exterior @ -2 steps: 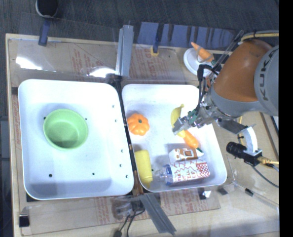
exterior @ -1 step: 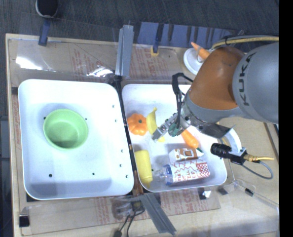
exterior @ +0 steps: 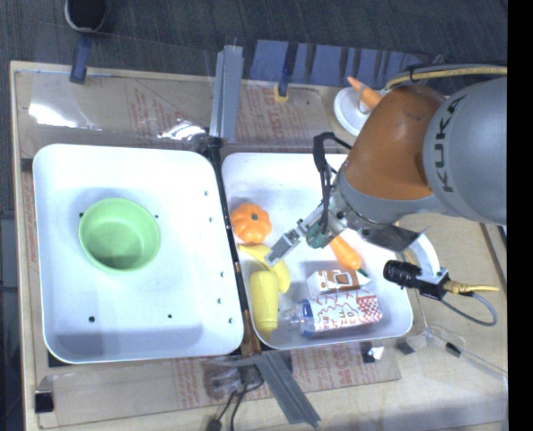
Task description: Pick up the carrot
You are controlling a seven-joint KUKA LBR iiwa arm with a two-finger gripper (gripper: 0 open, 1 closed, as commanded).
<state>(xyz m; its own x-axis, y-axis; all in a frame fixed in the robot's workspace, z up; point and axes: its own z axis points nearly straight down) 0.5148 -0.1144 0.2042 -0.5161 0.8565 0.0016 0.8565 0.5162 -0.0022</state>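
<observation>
Bins sit side by side on the bench, and the left bin (exterior: 60, 321) holds a single green bowl (exterior: 119, 233), upright, towards its left half. The right bin (exterior: 275, 171) is the crowded one. A small orange pumpkin (exterior: 250, 224) lies close to the wall shared with the left bin. Below it a yellow toy (exterior: 266, 294), banana-like, stretches towards the near rim. To the right of that a clear plastic bottle (exterior: 313, 317) lies on its side, touching a red and white carton (exterior: 343, 296) with a checked pattern that rests against the near right corner.

The carrot (exterior: 346, 253) lies in the right bin, just above the carton and right of the pumpkin, its upper end tucked under the arm's wrist. The gripper (exterior: 289, 242) reaches in from the right and hangs over the middle of the bin, its grey tip pointing down-left towards the yellow toy, beside the carrot rather than on it. From where I stand, whether it is closed or parted cannot be made out, and nothing visibly sits in it.
</observation>
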